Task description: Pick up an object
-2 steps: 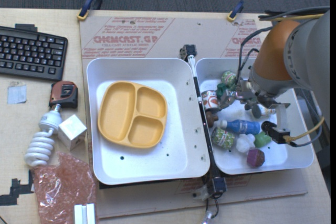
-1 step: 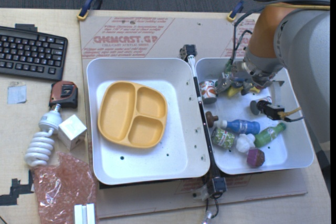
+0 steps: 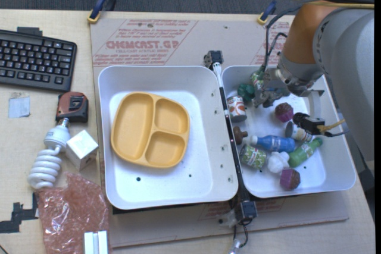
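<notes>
gripper [image 3: 266, 94] over rt bin [image 3: 340, 172], purple ball [image 3: 284, 111] beside

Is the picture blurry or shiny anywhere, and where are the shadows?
Camera view: mostly sharp, keyboard keys clear; lighting soft and even; the yellow tray has only faint sheen; the arm casts a soft shadow over the right bin; the small toys there look slightly fuzzy.

Bright, even light is falling from overhead; my arm [image 3: 333, 38] is casting only a soft shadow across the right bin [image 3: 333, 172]. Edges are looking slightly soft, with no glare showing.
</notes>
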Robot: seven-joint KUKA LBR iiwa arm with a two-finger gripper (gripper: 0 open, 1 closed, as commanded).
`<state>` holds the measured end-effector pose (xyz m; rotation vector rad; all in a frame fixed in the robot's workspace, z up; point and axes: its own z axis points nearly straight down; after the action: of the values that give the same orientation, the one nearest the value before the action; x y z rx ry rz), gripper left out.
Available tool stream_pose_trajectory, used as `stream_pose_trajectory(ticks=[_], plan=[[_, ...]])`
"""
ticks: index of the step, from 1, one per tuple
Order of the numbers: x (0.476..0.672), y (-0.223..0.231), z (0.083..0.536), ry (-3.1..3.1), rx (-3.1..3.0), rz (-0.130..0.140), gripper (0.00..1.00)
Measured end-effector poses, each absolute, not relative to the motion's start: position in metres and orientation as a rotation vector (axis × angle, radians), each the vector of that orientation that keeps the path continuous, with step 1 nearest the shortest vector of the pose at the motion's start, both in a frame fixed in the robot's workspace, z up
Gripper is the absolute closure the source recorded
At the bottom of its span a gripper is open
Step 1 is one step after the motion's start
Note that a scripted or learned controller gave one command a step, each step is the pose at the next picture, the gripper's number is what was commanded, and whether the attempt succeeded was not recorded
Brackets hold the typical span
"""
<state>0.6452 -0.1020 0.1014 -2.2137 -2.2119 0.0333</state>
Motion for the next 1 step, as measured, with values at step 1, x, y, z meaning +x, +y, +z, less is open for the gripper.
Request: stream_pose_trajectory(ticks=[1], plan=[[0.646, -0.1019, 0.1021, -2.214, -2.215, 0.03, 0.0]])
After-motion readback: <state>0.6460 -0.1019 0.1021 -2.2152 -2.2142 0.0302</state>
